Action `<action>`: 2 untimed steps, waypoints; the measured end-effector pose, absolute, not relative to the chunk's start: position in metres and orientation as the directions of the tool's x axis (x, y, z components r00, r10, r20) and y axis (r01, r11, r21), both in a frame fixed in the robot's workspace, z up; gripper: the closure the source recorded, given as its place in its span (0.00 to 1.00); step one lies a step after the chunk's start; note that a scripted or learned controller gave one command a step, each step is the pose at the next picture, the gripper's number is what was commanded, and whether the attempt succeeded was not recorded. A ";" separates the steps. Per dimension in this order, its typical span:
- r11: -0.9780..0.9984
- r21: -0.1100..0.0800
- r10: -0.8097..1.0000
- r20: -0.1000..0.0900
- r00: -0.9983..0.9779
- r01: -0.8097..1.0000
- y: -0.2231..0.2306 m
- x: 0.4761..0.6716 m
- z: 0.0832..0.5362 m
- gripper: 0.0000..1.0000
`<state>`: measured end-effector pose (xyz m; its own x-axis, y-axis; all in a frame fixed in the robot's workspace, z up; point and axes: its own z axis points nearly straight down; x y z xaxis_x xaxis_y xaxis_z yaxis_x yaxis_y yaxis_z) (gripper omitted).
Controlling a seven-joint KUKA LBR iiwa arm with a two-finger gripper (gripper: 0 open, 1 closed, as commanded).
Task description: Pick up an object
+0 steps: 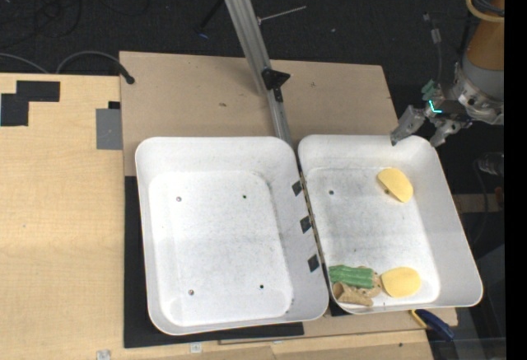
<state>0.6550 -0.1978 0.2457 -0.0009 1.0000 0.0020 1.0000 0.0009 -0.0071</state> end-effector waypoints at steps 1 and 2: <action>0.004 -0.003 1.000 0.000 -0.004 1.000 -0.197 0.656 0.249 0.00; 0.005 -0.007 1.000 0.001 -0.005 1.000 -0.200 0.661 0.202 0.00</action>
<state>0.6614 -0.1995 0.2024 -0.0054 1.0000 0.0012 1.0000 0.0054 -0.0067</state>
